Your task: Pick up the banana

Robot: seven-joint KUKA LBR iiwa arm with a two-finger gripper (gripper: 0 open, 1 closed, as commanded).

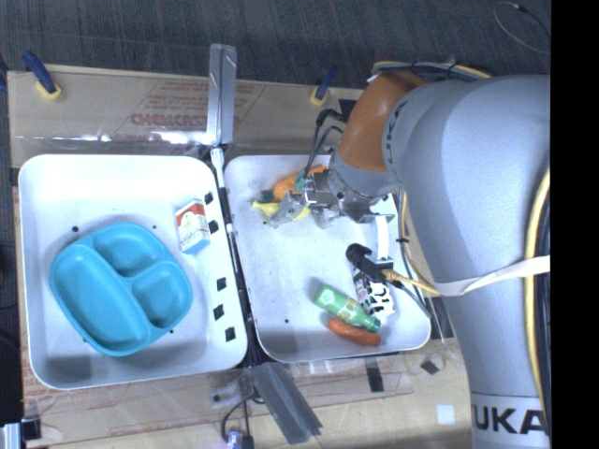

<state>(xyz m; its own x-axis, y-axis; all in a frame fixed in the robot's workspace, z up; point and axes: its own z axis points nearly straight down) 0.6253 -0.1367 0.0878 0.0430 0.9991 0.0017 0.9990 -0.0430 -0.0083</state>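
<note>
Tabletop: two shallow white plastic bins are carried side by side, the left bin (37, 251) and the right bin (281, 335), on a brown board.
Arm: the grey arm with the orange band (374, 120) is reached in from the right and bent down over the far part of the right bin.
Tool: the two-finger tool (304, 195) is lowered at the far end of the right bin, right at the yellow fruit; whether it is apart or closed cannot be told, since the tips are lost in clutter.
Task's thing: the small yellow curved banana (279, 210) is seen lying on the floor of the right bin near its far wall, just beside an orange round object (284, 189); a hold on it cannot be confirmed.
Near corner: a green packet (344, 307), an orange carrot-like piece (354, 331) and a black-and-white item (372, 288) are gathered well apart from the banana, so the approach is judged unobstructed by them.
Left bin: a light blue three-compartment plastic plate (117, 288) and a small red-and-white carton (192, 224) are held there, outside the work.
</note>
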